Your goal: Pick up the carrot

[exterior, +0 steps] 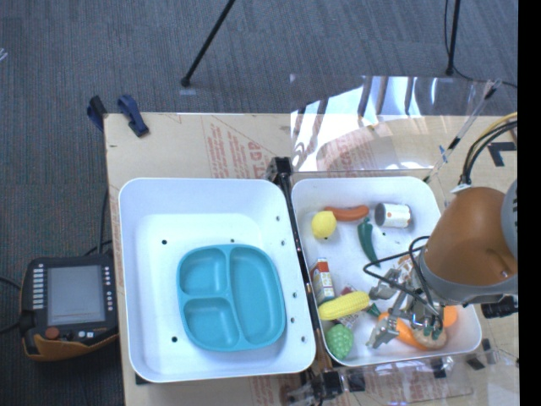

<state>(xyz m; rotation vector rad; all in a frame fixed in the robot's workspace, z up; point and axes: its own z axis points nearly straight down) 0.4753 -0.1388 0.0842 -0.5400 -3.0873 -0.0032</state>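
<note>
**Jaws low in the right bin, carrot at the bin's back**

On your far left a teach pendant [72,299] lies beside the worktop [211,142]. The left bin [144,201] holds a blue divided plate [231,297], lying flat near its middle.

In the right bin [423,189], the carrot [348,213] lies on its side near the back wall, just beside a yellow lemon [323,224] on its left and near a white can [394,216] on its right. A green pepper [367,242] lies just below the carrot. Further forward you see a small red-and-white bottle [323,279], a corn cob [344,304] and a green strawberry-shaped piece [340,340].

The gripper [404,315] sits low at the bin's front right, well apart from the carrot, over an orange item [414,335]. You cannot tell whether the jaws are apart or together; wrist and cables clutter them.
</note>
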